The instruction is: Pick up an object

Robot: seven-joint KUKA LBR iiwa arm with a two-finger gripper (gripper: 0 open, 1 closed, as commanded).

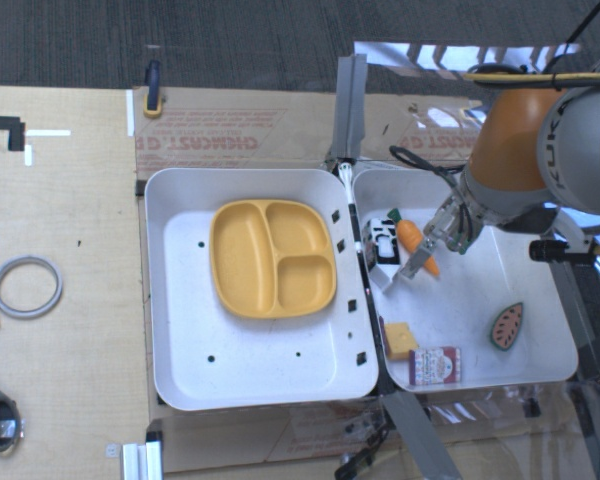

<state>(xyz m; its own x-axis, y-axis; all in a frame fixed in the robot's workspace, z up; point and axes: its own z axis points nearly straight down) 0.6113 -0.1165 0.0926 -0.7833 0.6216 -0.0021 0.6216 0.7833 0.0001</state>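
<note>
a grey kuka arm (540, 148) with an orange band is reaching in from the right of the frame over two white bins sitting side by side on the bench. the left bin (170, 298), at centre frame, is carrying a yellow divided plate (272, 258); the right bin (550, 318) is holding the loose pieces you are choosing from. the gripper (412, 265) is hanging low in the upper left part of the right bin, its pale fingers (418, 257) lying across an orange carrot (412, 238) that is resting just beside a black and white item (383, 240) against the divider. you are not seeing enough of the gap to judge how wide the tool is standing, and you cannot tell whether the carrot is actually sitting between the fingers or merely under them. toward the lower middle of the frame, a red and white packet (435, 366) and a small yellow block (399, 340) are lying close together near the bin's front wall, and a watermelon slice (507, 326) is lying apart at lower right. for a clean pick, you are wanting the fingers straddling the carrot across its narrow width, not along its length, with the tips clear of the black and white item and the bin wall before closing. a carrot this round is likely to roll or squirt out of an off-centre pinch, so centre first, then lift slowly.
</note>
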